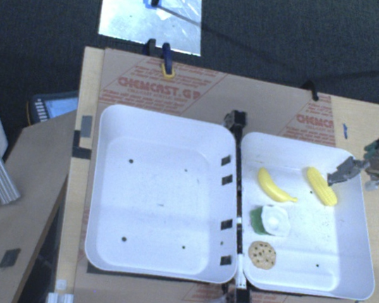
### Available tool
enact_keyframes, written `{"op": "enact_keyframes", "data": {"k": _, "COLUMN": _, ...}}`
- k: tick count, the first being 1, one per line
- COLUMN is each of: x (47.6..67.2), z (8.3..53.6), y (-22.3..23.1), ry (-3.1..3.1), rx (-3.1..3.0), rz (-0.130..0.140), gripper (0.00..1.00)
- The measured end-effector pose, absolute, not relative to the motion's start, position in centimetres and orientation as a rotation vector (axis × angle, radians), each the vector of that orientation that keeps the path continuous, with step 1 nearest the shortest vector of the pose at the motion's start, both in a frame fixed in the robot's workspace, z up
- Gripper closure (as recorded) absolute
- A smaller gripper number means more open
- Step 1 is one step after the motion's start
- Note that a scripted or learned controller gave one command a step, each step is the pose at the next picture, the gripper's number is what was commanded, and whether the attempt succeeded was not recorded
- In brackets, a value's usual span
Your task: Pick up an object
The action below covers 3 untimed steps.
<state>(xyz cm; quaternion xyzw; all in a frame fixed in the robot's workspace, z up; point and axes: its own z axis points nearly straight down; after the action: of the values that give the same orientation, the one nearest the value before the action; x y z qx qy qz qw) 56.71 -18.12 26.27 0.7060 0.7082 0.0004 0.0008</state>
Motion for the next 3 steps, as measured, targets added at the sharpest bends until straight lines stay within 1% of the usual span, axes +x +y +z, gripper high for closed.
{"op": "enact_keyframes", "data": {"k": 1, "x": 56.1, "z": 41.3, "y": -11.9, "ry": 2.221, "rx": 2.199, "rz": 0.02, "gripper": 0.0}}
{"op": "enact_keyframes", "data": {"k": 2, "x": 60.8, "z": 53.4, "y": -7.0, "ry": 2.223, "rx": 2.201, "rz": 0.018, "gripper": 0.0}}
{"op": "enact_keyframes", "data": {"k": 3, "x": 60.7, "z": 54.0, "y": -7.4, "ry": 2.226, "rx": 2.207, "rz": 0.006, "gripper": 1.0}}
